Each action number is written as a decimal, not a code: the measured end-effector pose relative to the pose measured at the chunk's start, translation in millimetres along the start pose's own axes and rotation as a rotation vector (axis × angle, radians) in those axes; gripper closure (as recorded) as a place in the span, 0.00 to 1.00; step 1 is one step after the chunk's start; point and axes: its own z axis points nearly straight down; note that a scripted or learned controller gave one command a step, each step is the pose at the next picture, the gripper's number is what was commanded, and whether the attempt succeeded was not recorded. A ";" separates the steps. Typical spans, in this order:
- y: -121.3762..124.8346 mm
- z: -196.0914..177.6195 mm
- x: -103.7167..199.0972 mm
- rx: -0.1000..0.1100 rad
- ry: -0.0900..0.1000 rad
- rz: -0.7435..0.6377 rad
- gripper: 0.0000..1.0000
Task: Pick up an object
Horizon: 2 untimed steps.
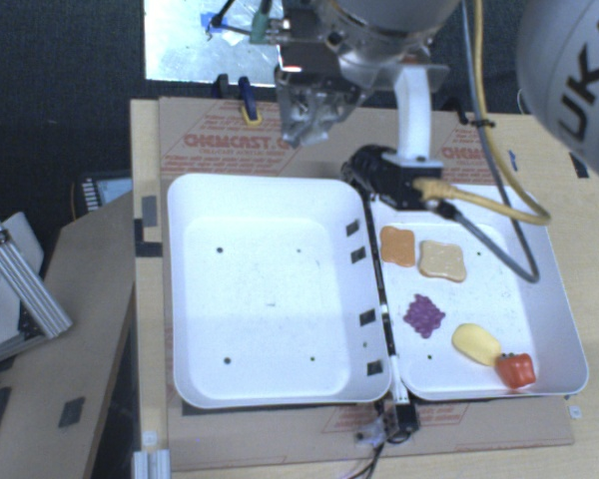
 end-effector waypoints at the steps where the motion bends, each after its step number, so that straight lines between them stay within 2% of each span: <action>1: -1.5 0.2 -1.7 0.003 -0.001 0.001 0.00; 2: -1.2 -11.4 -1.4 0.000 0.001 -0.002 1.00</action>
